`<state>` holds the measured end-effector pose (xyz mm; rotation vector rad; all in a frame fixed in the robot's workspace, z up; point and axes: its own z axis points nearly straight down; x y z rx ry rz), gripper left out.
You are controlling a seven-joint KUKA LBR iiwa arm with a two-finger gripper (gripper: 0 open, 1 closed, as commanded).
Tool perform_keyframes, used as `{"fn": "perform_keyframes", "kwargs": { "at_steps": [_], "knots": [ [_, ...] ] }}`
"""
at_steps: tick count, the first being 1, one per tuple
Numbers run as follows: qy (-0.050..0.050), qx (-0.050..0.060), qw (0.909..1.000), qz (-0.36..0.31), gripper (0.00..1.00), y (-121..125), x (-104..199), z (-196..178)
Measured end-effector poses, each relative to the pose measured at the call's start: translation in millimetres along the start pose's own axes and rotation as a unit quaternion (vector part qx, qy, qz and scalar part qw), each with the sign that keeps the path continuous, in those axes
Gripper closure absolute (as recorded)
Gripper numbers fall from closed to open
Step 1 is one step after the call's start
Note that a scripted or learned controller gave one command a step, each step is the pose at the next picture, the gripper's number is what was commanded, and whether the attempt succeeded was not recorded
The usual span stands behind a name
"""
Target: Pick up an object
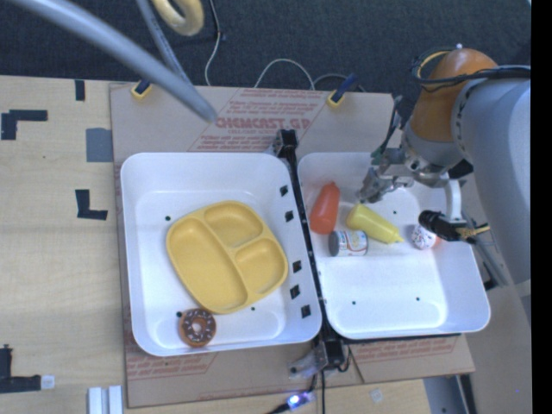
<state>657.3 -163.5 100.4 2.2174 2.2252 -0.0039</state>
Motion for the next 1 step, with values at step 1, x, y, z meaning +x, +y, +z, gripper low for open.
{"fn": "perform_keyframes", "kwargs": {
  "at_steps": [1],
  "knots": [
    [0.0,-0.003,1.0,0.001,1.0,-0.6,1.8,-63.9]
  ]
}}
